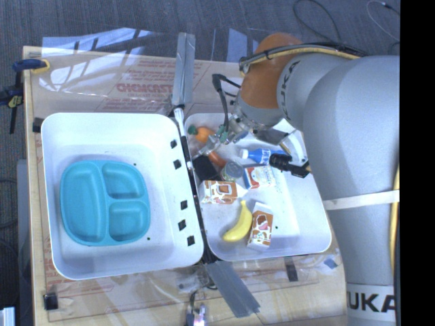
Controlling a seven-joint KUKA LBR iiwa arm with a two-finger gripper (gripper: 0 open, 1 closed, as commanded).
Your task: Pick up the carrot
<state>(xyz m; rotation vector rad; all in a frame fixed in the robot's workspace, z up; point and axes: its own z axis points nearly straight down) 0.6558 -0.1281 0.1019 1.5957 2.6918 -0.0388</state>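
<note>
Carrot (pixel 202 134): lay at the right bin's (pixel 309 233) 11 o'clock corner, by its rim.
Pincer (pixel 224 136): just beside it, toward 3 o'clock; grip state could not be told.
Room: cartons and banana (pixel 237 225) crowded toward 6 o'clock.

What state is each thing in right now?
Gripper: down in the right bin's far end; grasp unclear.
Carrot: lying by the gripper tip, partly hidden.
Banana: lying loose, near end.
Blue tray: flat in the left bin, compartments bare.
Small carton: lying flat beside the banana.
</note>
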